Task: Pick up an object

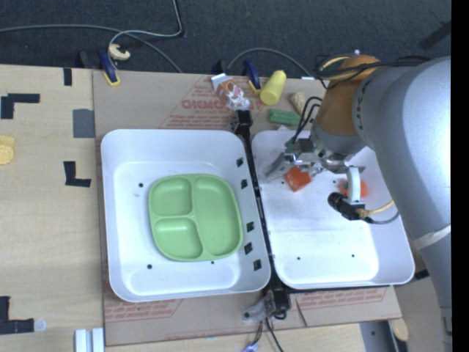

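My gripper (294, 161) hangs low over the far left part of the right bin (322, 259), beneath the orange wrist band. A small red-orange block (299, 179) lies on the bin floor directly under and just in front of the gripper, touching or nearly touching it. Whether the block sits between the jaws is hidden by the gripper body. A second small orange and white item (355, 188) lies to the right, partly under the arm.
A green divided plate (195, 216) lies in the left bin (124, 196). Behind the bins on the cardboard sit a yellow object (272, 86), a green piece (284, 117), a beige piece (298, 101) and a snack packet (233, 92). The grey arm covers the right bin's right side.
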Controlling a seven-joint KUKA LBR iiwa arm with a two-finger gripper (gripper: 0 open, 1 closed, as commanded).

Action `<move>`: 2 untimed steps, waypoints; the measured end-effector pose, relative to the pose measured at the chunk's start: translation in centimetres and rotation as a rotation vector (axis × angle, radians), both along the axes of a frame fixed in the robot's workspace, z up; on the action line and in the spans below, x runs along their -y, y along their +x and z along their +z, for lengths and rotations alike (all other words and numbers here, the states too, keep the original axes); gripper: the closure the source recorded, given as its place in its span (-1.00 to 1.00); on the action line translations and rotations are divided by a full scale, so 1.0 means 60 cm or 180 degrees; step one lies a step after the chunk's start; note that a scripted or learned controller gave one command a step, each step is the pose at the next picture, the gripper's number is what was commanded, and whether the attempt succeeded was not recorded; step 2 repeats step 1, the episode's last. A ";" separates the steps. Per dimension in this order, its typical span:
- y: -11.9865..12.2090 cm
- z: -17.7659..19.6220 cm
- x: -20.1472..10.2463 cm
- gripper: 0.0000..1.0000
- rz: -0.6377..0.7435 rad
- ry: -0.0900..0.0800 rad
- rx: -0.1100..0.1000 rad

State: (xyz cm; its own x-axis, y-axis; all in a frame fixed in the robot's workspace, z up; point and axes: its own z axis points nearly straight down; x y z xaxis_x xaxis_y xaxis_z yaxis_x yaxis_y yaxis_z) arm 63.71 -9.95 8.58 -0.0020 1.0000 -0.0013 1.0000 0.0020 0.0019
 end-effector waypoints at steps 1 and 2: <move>0.001 0.017 0.000 1.00 0.0004 -0.0008 0.0005; 0.001 0.017 0.000 1.00 0.0004 -0.0008 0.0005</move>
